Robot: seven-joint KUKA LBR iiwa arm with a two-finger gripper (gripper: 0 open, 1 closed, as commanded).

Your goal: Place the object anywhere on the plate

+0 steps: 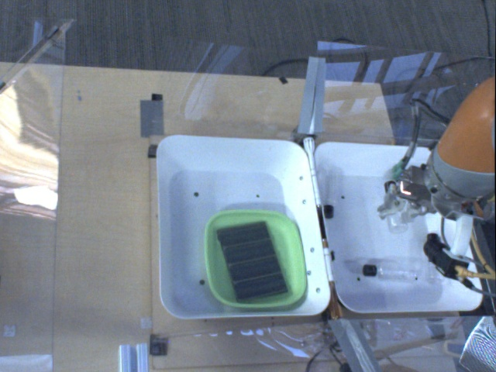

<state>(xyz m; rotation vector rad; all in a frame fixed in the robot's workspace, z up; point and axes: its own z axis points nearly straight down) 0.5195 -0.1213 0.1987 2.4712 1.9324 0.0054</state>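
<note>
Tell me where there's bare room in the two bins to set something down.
Left bin: bare floor behind and left of the green plate, which fills the near right corner under a dark ridged block. Right bin: bare left half; crowded right, by the hand.

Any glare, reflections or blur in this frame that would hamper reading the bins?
Camera view: bright glare washes out the bench's left edge, and pale streaks like reflections off a clear sheet cross the top; the green plate and the dark ridged object on it read sharply in even light; the pincer over the right bin is small and cluttered, with a bright spot beside it.
</note>
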